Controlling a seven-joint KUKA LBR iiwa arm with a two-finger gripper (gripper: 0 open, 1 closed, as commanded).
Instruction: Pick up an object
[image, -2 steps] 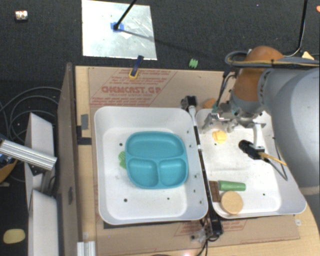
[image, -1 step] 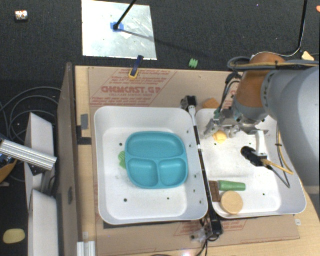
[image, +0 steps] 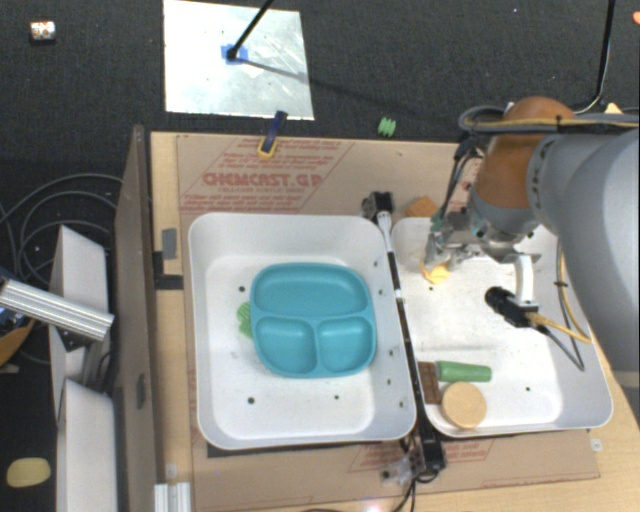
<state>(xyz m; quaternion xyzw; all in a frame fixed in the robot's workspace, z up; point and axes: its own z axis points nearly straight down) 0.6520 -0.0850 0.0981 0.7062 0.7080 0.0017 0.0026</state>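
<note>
Board (image: 262, 180) reads "CHEMCAST GP" — claw (image: 437, 262) over yellow piece (image: 434, 272), grip unclear.

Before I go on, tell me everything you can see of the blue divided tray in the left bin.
The light blue plastic divided tray has rounded corners and three compartments: one wide one along the far side, two smaller ones along the near side. It lies flat, right way up, about the middle of the left white bin. All three compartments look bare. A small green object pokes out from under or beside its left edge; which, I cannot tell.

"CHEMCAST GP" on brown board (image: 262, 180)
</note>
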